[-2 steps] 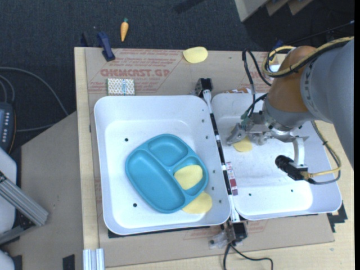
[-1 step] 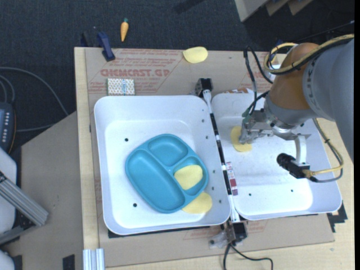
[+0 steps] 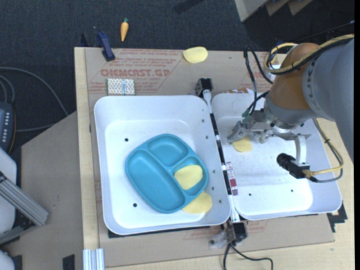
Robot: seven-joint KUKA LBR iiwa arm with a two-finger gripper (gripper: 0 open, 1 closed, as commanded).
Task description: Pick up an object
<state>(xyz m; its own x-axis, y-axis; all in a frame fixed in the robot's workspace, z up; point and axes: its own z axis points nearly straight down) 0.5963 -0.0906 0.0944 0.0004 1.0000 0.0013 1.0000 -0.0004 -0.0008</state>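
A small yellow piece (image 3: 243, 145) lies on the floor of the right bin (image 3: 281, 198), near its left wall. My gripper (image 3: 247, 135) hangs right over it, open, its fingers spread to either side of the piece's upper edge; part of the piece is hidden under them. In the left bin (image 3: 112, 117) a blue divided plate (image 3: 157, 170) holds a yellow lump (image 3: 188, 175) in its small compartment. A second yellow lump (image 3: 198, 203) rests against the plate's lower right rim.
The grey arm (image 3: 323, 77) covers the right bin's upper right. A black cable plug (image 3: 292, 165) hangs over that bin's middle. On the bench behind the bins lie a yellow lump (image 3: 195, 54), a patterned packet (image 3: 121, 86) and a blue item (image 3: 104, 45).
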